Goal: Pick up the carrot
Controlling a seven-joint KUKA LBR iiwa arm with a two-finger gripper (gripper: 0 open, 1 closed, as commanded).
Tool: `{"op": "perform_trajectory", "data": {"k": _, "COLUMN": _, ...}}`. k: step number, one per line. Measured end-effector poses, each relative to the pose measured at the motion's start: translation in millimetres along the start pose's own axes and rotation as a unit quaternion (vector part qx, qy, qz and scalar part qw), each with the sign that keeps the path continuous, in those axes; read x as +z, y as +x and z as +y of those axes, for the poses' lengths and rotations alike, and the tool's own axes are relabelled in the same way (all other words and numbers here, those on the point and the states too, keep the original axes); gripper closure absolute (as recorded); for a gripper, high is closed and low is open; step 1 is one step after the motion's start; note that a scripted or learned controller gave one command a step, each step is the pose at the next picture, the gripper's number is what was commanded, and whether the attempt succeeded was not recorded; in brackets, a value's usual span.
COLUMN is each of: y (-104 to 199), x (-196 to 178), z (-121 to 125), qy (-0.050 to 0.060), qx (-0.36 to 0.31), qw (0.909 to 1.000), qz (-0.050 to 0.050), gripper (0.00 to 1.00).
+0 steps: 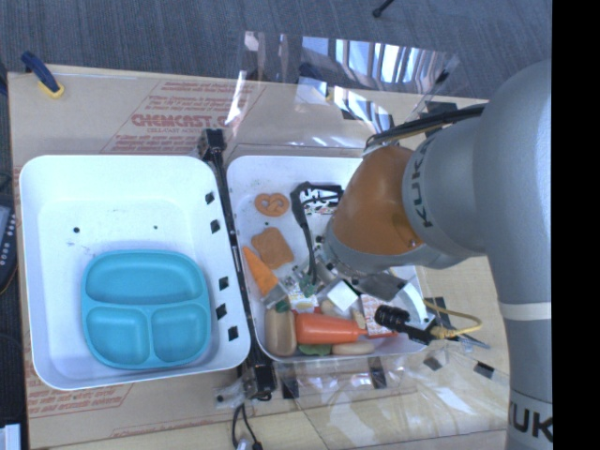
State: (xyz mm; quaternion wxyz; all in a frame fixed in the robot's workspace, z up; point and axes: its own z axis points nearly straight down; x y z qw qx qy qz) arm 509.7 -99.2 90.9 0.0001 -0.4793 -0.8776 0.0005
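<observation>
Two shallow white plastic bins stand side by side on a cardboard-covered bench (141,111). The left bin (56,195) holds a smooth turquoise tray (145,307) with three rounded compartments. The right bin (246,172) holds a cluster of toy foods: a small brown pretzel (272,203), a flat tan toast-like slab (273,247), an orange wedge-shaped piece (259,270) against the left wall, and a beige cylindrical item (279,331) near the front edge.

The carrot (328,327) is a smooth, glossy orange-red piece lying horizontally along the front of the right bin, with a greenish part just beneath it.

The arm (469,195) (matte grey casing, orange band) reaches in from the right and covers the middle and right of the right bin. The gripper (314,275) sits low among the objects, just above and slightly left of the carrot, near it; contact cannot be confirmed. Whether it is spread or pressed together cannot be told, as the wrist hides it. No object is seen held.
</observation>
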Motion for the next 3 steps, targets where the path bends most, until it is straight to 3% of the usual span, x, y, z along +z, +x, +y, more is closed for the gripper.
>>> {"op": "perform_trajectory", "data": {"k": 1, "y": -46, "x": -1, "z": 66, "qy": 0.0, "qx": 0.306, "qw": 0.9522, "qz": 0.001, "gripper": 0.0}}
{"op": "perform_trajectory", "data": {"k": 2, "y": -46, "x": -12, "z": 67, "qy": 0.0, "qx": 0.303, "qw": 0.9531, "qz": 0.001, "gripper": 1.0}}
{"op": "perform_trajectory", "data": {"k": 3, "y": -1, "x": -102, "z": 110, "qy": -0.001, "qx": 0.504, "qw": 0.8638, "qz": 0.001, "gripper": 1.0}}
